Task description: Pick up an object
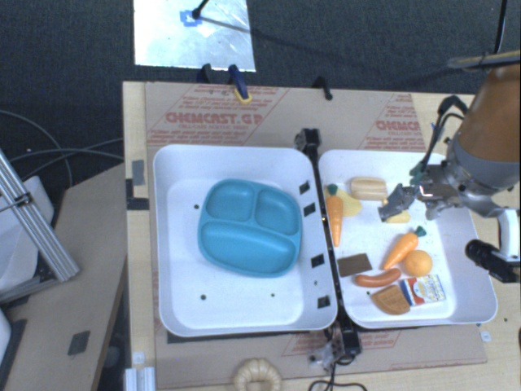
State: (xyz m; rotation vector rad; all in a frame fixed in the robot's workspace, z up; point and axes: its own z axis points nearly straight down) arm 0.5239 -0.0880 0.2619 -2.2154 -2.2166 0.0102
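Your worktop (269, 104) is a pale wooden board with red lettering, standing on dark carpet; a shiny square sheet (194, 21) lies on the floor at the far left. Two shallow white bins sit side by side. The left bin (175, 243) holds a blue plastic divided plate (250, 226). The right bin (464, 300) holds toy food: a long orange carrot (334, 217) by the divider, a tan bread roll (368, 188), a second carrot (399, 249), a round orange (418, 263), a red sausage (377, 278), a brown square (354, 265), a brown cookie (391, 300) and a small printed carton (426, 289). The tool (411, 195) hangs low over the right bin's far middle, above a small yellow piece (398, 216). Whether its fingers are apart or together, I cannot tell
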